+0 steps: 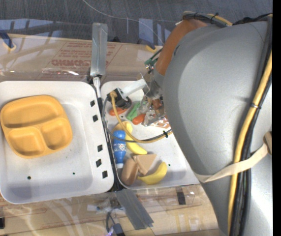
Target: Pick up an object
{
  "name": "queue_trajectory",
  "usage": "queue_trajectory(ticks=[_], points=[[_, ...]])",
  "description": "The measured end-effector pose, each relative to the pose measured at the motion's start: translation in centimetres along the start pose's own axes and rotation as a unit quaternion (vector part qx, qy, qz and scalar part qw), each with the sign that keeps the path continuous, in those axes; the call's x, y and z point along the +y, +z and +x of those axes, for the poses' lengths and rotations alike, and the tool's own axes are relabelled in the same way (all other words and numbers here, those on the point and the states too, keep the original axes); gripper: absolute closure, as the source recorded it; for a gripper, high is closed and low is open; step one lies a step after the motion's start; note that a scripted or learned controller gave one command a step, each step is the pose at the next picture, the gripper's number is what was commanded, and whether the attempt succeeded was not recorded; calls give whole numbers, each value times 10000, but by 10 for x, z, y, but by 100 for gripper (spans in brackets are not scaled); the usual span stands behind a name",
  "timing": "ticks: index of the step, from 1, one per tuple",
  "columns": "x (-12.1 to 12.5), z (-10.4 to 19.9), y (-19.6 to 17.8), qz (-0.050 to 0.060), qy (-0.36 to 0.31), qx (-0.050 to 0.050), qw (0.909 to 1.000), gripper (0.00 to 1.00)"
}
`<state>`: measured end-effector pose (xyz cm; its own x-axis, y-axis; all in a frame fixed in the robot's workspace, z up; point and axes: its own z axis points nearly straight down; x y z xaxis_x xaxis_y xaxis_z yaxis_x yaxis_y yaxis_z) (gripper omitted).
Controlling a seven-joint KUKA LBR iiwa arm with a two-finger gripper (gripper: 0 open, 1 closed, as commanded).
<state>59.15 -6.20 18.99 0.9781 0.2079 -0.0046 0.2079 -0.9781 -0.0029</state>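
Grey arm (219,97) (fingers (152,109) low) above banana (138,146).

One camera fixed above looks down at a slant on both white bins (2,181), arm (219,92) close at right.

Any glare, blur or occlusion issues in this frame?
Camera view: the grey arm sits close to the lens, soft and blocking much of the right bin; clear sheeting behind the bins throws streaky reflections over the cardboard; the yellow tray is evenly lit and sharp; items near the gripper are cluttered and hard to separate.
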Motion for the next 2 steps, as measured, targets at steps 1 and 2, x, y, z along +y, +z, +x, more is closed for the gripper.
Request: queue_trajectory(ticks=[1, 2], points=[[13, 16, -63, -8, 7, 31, 10000, 100], [34, -39, -67, 3, 22, 4, 10000, 100]])
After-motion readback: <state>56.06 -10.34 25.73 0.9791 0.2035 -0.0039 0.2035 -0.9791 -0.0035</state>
